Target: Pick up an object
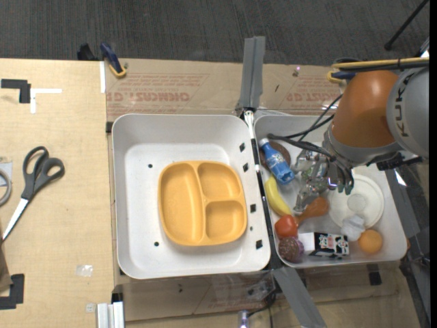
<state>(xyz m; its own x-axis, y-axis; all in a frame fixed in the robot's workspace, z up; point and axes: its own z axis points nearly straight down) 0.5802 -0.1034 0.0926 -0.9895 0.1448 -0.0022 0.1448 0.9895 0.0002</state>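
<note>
closest to the lens, the arm [382,108] hung over the right bin [392,251], its gripper [315,183] low among the items; whether it was apart or together, i couldn't tell. just beside it the banana [275,195] lay near the bin's left wall, long axis running from upper left to lower right.

Crowded right bin [399,250], roomier left bin [130,183]

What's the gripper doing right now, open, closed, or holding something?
Gripper: low in the right bin, over the carrot; grip state cannot be told.
</note>
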